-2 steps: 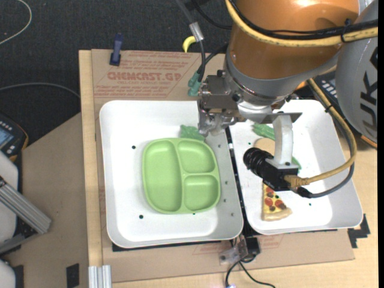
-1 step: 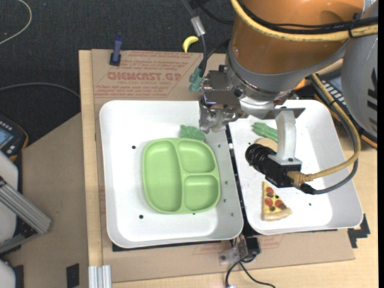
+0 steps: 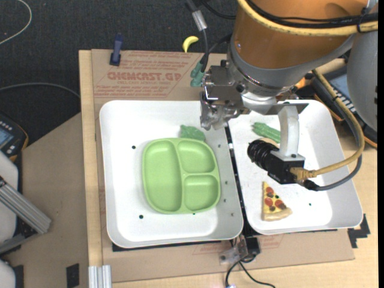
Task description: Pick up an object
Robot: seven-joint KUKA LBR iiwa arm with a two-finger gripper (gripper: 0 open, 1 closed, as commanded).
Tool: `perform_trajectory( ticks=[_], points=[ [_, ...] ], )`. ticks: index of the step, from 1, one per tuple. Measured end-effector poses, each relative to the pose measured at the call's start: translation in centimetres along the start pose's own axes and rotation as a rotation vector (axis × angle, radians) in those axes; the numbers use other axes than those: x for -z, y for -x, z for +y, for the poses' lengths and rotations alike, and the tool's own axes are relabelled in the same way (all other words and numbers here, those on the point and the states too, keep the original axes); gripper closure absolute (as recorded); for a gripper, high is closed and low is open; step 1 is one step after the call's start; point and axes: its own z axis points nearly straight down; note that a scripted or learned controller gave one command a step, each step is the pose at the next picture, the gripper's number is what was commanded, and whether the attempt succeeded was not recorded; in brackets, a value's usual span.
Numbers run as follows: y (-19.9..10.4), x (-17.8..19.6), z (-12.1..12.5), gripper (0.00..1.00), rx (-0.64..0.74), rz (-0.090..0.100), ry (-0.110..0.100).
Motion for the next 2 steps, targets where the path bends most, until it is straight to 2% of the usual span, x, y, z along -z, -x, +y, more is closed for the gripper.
perform_trajectory(
  ticks=[2],
  points=[
    [-0.1,2.1,0.1,1.00,0.002,0.001,0.005]
  ],
)
